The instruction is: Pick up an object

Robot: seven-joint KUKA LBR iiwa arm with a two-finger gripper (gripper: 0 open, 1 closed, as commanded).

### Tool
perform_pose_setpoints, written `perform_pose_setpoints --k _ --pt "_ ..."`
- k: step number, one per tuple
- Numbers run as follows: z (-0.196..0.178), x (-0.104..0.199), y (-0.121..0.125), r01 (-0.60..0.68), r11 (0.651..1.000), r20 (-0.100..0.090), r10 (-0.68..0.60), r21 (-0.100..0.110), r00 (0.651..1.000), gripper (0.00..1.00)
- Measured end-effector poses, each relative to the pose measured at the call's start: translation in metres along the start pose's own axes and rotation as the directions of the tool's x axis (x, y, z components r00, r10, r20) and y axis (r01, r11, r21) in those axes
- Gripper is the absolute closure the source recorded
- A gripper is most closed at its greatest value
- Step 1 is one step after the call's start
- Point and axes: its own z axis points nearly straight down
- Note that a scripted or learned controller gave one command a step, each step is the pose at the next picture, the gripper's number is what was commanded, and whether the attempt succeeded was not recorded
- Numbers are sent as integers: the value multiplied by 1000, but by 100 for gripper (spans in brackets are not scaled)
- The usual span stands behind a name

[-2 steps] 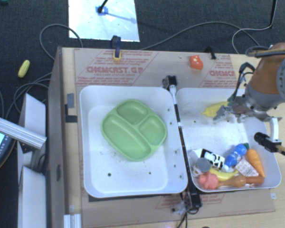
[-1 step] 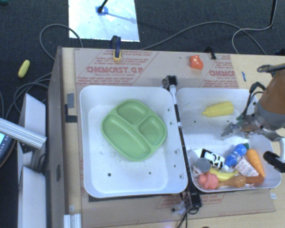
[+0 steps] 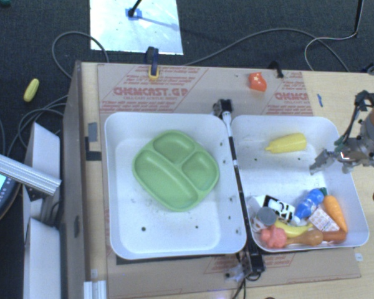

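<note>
— Where is your hand?

— My hand (image 3: 329, 157) hangs at three o'clock over the right shallow white bin (image 3: 299, 129), fingers spread, pinching nothing.

— And the objects?

— A yellow plastic lemon-shaped toy (image 3: 286, 143) lies at nine o'clock from it; a small orange plastic carrot (image 3: 334, 212) sits at six o'clock among piled toys. The left shallow white bin (image 3: 121, 167) bears a green divided plate (image 3: 176, 170).

Bench (image 3: 193, 86) bears two white bins: left bin (image 3: 121, 185), right bin (image 3: 324, 126), touching; small orange object (image 3: 257, 81) behind.
</note>
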Motion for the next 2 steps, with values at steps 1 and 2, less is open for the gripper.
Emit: perform_pose_setpoints --k 1,2 --pt "100 17 -22 0 1000 -2 0 3 1000 0" --pt "89 16 -21 1 1000 -2 -1 1 1000 100"
